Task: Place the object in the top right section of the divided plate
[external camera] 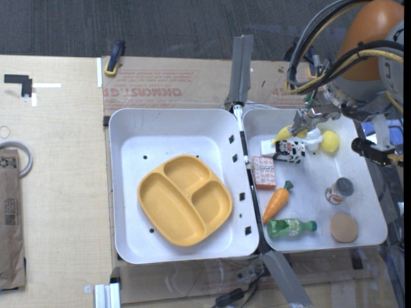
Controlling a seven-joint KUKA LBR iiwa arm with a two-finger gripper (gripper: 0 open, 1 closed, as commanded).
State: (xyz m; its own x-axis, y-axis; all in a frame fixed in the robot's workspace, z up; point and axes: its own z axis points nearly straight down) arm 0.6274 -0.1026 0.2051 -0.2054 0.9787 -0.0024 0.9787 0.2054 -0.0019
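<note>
A yellow divided plate (185, 201) with three sections lies in the left bin (116, 185), and nothing rests on it. My gripper (300, 128) hangs low at the back of the right bin (376, 201). It sits just above a small yellow item (283, 133) and a black-and-white toy (290, 150). A yellow lemon (329, 142) lies just to its right. The wrist hides how the gripper meets these items.
The right bin also holds a pink box (264, 172), a carrot (277, 202), a green bottle (290, 227), a small can (338, 192) and a tan disc (344, 228). A grey divider post (241, 69) stands between the bins at the back.
</note>
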